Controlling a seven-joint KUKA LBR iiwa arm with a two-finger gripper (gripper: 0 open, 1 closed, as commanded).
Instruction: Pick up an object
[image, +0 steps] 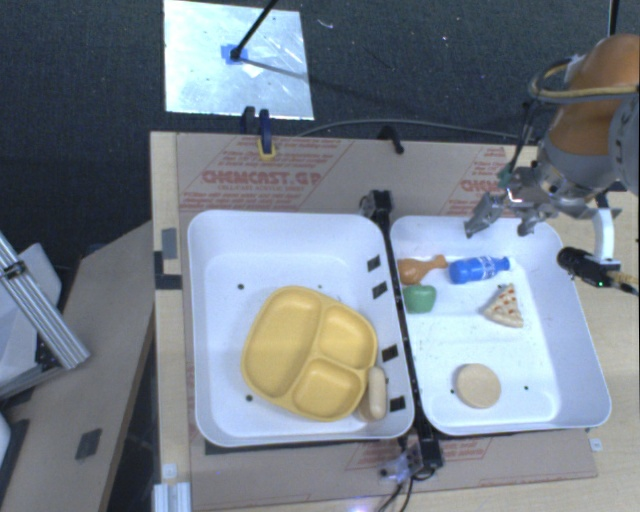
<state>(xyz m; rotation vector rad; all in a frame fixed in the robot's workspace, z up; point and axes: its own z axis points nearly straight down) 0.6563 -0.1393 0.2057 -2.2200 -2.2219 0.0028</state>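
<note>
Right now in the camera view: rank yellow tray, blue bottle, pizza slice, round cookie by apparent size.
1. Yellow tray, by far the largest.
2. Blue bottle, longest of the small items.
3. Round cookie and pizza slice look about alike; the cookie lies nearer the camera, so no ranking.

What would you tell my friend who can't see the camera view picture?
A robot arm's gripper hangs with open jaws over the right white bin, which holds a blue bottle, drumstick, green pepper, pizza slice and round cookie. The left bin holds a yellow divided plate.
</note>
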